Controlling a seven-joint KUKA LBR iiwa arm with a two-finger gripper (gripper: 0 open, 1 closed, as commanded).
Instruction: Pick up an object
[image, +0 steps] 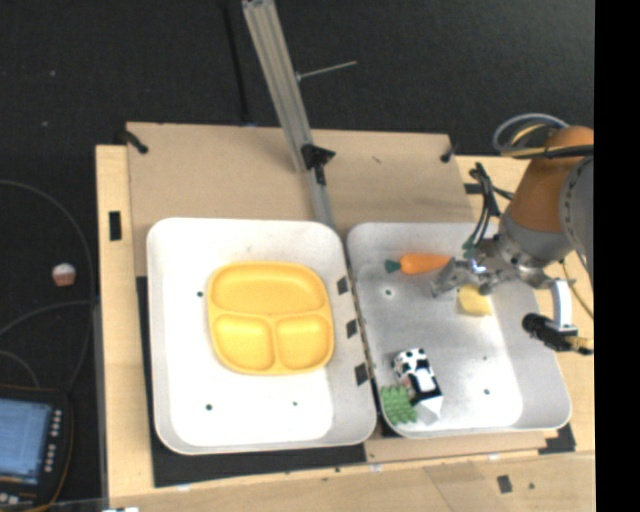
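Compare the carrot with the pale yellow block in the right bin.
The carrot is orange with a green tip, long and tapered; the yellow block is pale and chunky. The carrot lies nearer the bin's far edge, the yellow block closer to the camera. Both rest in the right bin beside the gripper.

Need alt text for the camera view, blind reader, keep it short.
The end effector hangs low over the right bin, between a toy carrot and a pale yellow block. A black-and-white toy lies near that bin's front-left corner; the left bin holds a yellow divided plate.
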